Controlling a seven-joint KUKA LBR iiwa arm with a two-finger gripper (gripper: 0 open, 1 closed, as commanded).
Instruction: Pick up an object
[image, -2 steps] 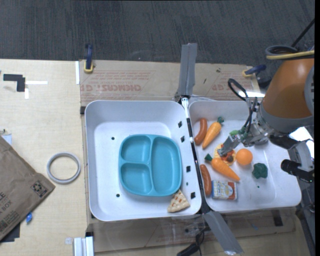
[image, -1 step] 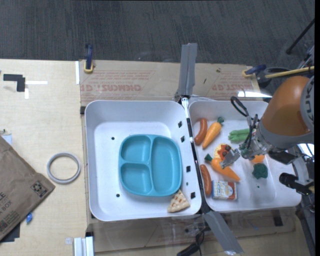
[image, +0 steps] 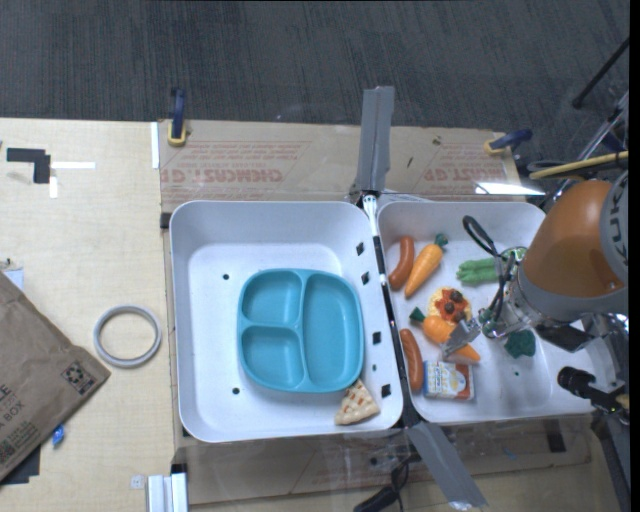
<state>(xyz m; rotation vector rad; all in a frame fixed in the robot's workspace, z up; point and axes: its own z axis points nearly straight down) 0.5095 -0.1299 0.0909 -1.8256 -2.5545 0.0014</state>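
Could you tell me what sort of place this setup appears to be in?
Probably a robotics lab bench: two white bins clamped side by side, toy food such as a carrot and a blue divided plate, with the arm's hand reaching in.

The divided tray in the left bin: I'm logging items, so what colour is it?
Turquoise blue, plain; the divided tray shows clearly in the camera view.

teal tray (image: 300, 330), white bins (image: 200, 300), orange carrot (image: 424, 268), red sausage (image: 401, 262)
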